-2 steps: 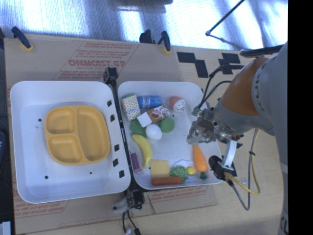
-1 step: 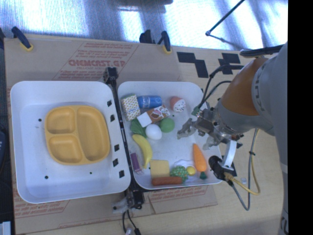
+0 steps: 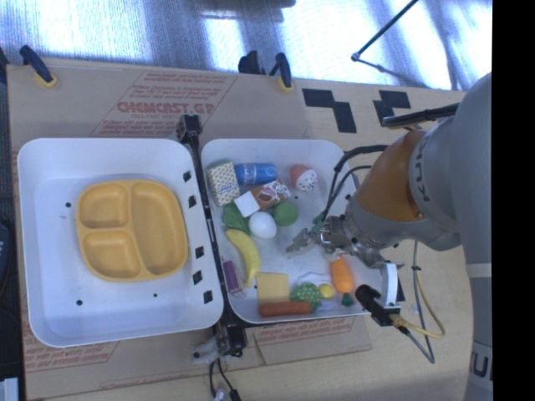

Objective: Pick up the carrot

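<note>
- I see the carrot (image 3: 341,276) lying in the right bin (image 3: 331,152), near its right wall toward the front corner, orange body with a small green top pointing at the front edge.
- My pincer (image 3: 306,239) hangs low inside that bin, just up and to the left of the carrot. I judge it close but not on it; nothing sits between the fingers.
- The fingers look spread apart, though the metal parts blur together, so I hold that loosely.
- My reading: the pick is not yet done. The carrot rests on the bin floor, ungrasped and unlifted.
- What is left, as I judge it: bring the pincer over the carrot, straddle its body, close, and lift clear.
- Neighbours could get in the way: a green bunch of grapes (image 3: 306,293) and a small yellow piece (image 3: 326,291) lie just left of the carrot, and a red sausage (image 3: 285,309) runs along the front wall.
- The left bin (image 3: 50,307) holds a yellow divided plate (image 3: 132,228), well apart from the work.
</note>
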### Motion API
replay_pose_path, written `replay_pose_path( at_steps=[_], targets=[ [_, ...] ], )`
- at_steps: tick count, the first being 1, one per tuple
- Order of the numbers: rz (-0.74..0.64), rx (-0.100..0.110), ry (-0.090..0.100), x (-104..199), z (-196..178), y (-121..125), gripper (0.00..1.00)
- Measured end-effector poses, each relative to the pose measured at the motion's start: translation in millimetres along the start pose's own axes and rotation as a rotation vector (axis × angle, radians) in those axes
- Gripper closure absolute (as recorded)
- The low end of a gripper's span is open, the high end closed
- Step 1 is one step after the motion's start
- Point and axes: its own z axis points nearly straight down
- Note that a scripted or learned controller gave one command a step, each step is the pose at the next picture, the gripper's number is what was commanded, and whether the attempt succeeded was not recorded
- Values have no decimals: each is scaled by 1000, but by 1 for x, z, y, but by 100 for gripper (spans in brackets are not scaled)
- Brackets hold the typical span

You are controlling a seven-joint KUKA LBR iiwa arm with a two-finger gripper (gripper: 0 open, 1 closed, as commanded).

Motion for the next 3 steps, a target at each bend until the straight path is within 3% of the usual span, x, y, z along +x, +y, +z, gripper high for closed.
replay_pose_path(
  at_steps=[1, 2, 3],
  targets=[
    [-452, -4, -3, -1, 9, -22, 0],
    [-455, -4, -4, -1, -2, -21, 100],
    [-262, -5, -3, 21, -151, -28, 100]
  ],
)
